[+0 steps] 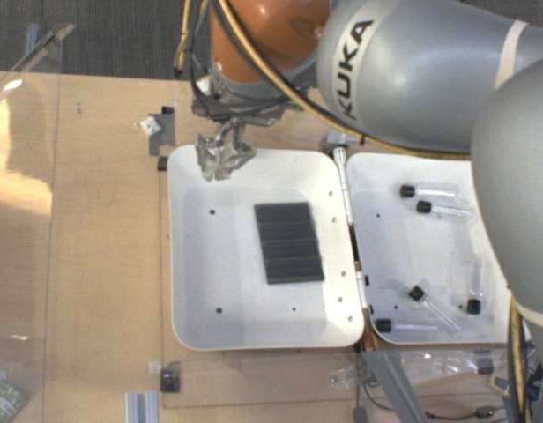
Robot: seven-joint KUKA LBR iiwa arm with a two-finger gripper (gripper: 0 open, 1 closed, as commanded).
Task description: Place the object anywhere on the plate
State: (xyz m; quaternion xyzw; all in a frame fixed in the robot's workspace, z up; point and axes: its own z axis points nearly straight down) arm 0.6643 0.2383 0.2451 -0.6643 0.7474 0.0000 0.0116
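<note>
A dark grey ridged rectangular plate lies flat in the middle of the left white bin. My gripper hangs over that bin's far left corner, up and to the left of the plate and apart from it. Its tip is a blurred metallic shape, and I cannot make out anything held there. Several clear tubes with black caps lie in the right bin, among them one at the back and one near the front edge.
The arm's orange band and large grey links cover the top and right of the view. A small black and white bracket sits on the wooden bench left of the bins. Black clips stand near the front.
</note>
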